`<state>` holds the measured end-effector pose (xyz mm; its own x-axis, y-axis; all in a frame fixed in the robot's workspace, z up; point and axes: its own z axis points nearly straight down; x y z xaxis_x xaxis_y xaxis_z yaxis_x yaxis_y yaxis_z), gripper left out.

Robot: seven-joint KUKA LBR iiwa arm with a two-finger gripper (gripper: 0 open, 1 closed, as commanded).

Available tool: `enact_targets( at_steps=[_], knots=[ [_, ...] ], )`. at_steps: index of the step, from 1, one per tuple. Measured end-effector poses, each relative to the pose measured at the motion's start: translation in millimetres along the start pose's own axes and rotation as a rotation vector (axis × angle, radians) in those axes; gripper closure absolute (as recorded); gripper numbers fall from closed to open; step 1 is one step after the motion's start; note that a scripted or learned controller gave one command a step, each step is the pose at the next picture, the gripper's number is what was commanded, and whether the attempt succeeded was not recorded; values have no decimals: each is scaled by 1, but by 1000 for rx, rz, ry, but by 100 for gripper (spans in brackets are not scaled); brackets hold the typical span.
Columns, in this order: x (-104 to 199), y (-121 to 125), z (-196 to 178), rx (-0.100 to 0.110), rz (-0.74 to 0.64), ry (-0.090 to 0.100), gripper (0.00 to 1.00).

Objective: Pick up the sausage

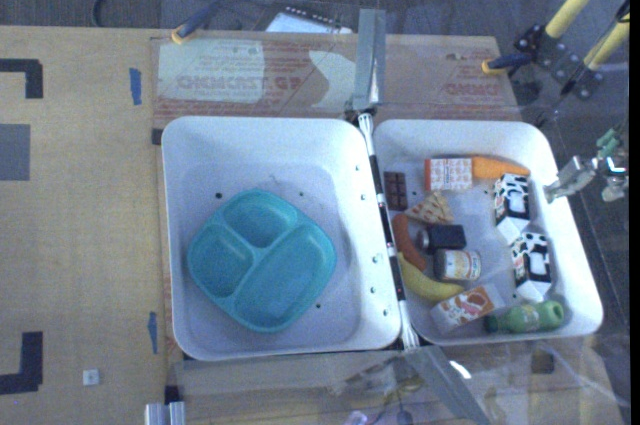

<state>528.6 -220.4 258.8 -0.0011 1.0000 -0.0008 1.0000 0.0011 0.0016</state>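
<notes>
The sausage is a short reddish-brown link lying near the left wall of the right bin. It sits between a black block and the bin wall, just above a banana. A small grey metal part that looks like my gripper shows at the right bin's far right rim, well away from the sausage, with nothing seen in it.
The right bin also holds a can, an orange-and-white box, a carrot, two cow-patterned cartons, a green bottle and a snack packet. A teal divided plate lies in the left bin.
</notes>
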Motion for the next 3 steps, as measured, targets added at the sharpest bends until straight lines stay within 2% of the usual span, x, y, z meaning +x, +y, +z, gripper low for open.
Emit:
enact_targets(
  at_steps=[1, 2, 3],
  knots=[
    [-2, 28, -63, -1, 83, -1, 0],
    [20, 24, -50, 2, 197, 1, 0],
    [50, 22, 126, 1, 128, 1, 0]
  ],
)
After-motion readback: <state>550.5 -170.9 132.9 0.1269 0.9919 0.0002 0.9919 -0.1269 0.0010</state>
